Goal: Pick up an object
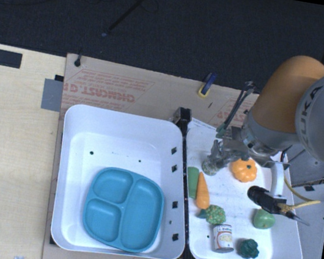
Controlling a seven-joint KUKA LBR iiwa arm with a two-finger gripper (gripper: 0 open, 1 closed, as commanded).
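My gripper (212, 164) hangs low over the back left part of the right bin (288, 256). It is just above the far ends of a green cucumber (191, 181) and an orange carrot (203, 192), which lie side by side along the bin's left wall. A small orange pumpkin (244, 170) sits just right of the gripper. Nothing shows as held.
Further forward in the right bin are a broccoli floret (216, 215), a small labelled can (224, 238), a dark green leafy piece (248, 248) and a light green round fruit (263, 219). The left bin (81, 130) holds a blue divided plate (124, 208).
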